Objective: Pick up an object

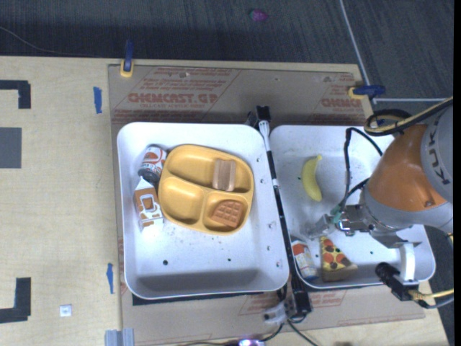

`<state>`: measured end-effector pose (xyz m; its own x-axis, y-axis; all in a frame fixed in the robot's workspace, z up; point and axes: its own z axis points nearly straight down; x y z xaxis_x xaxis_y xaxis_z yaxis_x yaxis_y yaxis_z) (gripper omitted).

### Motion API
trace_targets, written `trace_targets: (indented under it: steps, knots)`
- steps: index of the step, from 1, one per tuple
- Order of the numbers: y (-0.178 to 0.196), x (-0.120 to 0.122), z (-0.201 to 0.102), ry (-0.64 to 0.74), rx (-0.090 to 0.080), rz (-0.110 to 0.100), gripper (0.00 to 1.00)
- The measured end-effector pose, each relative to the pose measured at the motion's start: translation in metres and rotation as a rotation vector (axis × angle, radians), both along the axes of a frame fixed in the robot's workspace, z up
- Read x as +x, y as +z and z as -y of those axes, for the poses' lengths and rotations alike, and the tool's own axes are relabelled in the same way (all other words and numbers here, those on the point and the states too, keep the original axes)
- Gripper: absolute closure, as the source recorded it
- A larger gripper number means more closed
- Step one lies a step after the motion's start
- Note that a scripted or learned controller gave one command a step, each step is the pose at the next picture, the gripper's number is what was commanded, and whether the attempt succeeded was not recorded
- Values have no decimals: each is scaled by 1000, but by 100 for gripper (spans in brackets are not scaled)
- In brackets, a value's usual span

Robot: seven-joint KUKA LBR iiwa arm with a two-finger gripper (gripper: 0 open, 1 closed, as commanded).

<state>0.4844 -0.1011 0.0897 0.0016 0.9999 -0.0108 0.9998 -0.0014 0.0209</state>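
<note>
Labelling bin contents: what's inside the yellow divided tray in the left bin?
The yellow tray holds a brown block in its upper-right compartment and a waffle-like piece in its lower-right one. Anything under them is covered.

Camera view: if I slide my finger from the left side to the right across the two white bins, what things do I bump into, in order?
Orange-and-white carton → yellow divided tray → small bottle → pizza slice toy → the arm's tool. The can and the banana overlap others left-to-right, so they are left out.
</note>
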Motion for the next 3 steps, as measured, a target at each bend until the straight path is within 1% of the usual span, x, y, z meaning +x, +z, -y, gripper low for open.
trace_targets:
  steps: [1, 2, 3]
  knots:
    - [11, 1, 3, -4, -8, 7, 100]
    - [95, 7, -66, 3, 12, -19, 100]
    - [95, -5, -26, 2, 12, -21, 100]
